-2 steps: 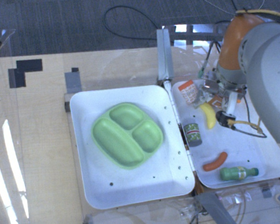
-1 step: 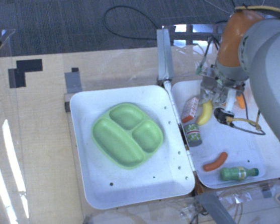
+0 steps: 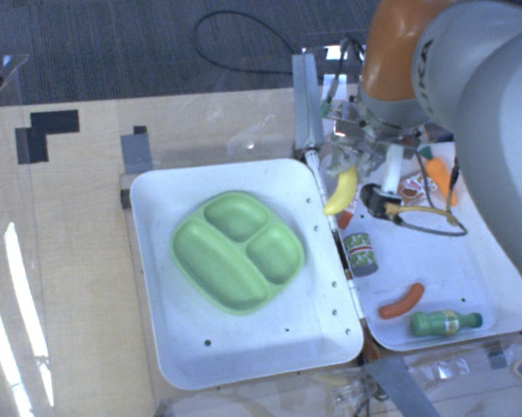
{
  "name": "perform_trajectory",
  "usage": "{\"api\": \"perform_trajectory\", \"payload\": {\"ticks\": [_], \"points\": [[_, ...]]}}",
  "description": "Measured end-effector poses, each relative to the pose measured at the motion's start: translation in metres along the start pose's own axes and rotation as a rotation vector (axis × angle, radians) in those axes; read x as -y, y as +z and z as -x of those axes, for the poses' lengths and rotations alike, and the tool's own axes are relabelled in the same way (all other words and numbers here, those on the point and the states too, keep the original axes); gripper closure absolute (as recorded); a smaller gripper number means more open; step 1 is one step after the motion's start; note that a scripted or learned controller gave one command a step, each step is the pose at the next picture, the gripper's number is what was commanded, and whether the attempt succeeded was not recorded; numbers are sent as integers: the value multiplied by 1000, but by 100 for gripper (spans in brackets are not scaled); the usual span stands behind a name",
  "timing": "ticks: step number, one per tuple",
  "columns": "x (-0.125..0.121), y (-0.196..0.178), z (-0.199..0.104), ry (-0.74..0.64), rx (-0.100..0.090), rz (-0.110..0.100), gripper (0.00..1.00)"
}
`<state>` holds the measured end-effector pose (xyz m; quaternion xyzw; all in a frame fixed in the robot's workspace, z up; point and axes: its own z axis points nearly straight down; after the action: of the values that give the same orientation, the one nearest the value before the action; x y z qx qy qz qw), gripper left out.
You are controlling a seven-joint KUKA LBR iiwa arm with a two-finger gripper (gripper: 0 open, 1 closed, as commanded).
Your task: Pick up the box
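A pale wooden bench (image 3: 71,273) carries two white bins. The left bin (image 3: 250,346) and right bin (image 3: 471,304) sit touching, side by side.

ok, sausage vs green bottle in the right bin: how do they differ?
The sausage is orange-red, short and slightly curved; the green bottle is longer and straight, with a yellowish label round its middle. The sausage lies at a slant, one end raised toward the bin's far side; the bottle lies nearly level along the near wall. The sausage sits just above the bottle's left end in the camera view. Both lie on their sides in the right bin.
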<state>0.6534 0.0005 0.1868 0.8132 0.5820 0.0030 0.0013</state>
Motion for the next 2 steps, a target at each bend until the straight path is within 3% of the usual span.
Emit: {"api": "perform_trajectory", "payload": {"ticks": [1,2], "points": [[8,-70,-67,-1,0,1,100],[36,-117,-156,-238,0,0,100]]}}
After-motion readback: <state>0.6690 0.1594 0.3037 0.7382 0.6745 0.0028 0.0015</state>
